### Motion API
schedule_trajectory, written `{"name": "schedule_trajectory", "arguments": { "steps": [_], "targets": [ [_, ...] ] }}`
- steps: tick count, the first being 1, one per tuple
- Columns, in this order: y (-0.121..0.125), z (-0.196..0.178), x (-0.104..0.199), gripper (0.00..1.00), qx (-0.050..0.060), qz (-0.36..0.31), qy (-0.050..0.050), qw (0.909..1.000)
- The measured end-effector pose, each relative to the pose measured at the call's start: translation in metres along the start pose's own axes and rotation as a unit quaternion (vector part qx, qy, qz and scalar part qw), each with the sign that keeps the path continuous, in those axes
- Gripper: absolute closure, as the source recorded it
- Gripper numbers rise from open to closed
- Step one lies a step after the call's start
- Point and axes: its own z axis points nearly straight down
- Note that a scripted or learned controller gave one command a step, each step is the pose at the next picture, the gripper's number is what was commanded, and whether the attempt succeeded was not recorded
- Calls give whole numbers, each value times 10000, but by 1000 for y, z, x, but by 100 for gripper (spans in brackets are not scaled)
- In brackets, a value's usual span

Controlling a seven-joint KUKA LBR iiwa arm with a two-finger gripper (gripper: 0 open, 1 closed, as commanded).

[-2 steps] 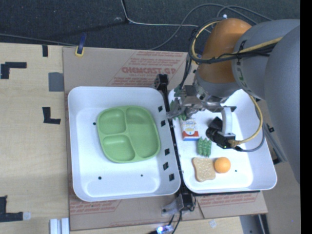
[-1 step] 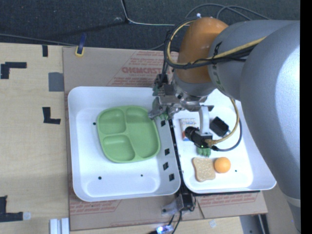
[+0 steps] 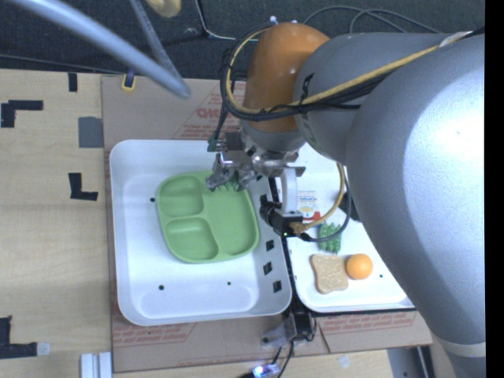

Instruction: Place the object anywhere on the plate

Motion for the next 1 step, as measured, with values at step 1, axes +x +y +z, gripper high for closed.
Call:
{"name": "schedule_trajectory", "arguments": {
  "steps": [1],
  "targets": [
    [-6,-1,46,100,2,8,-4,10000]
  ]
}}
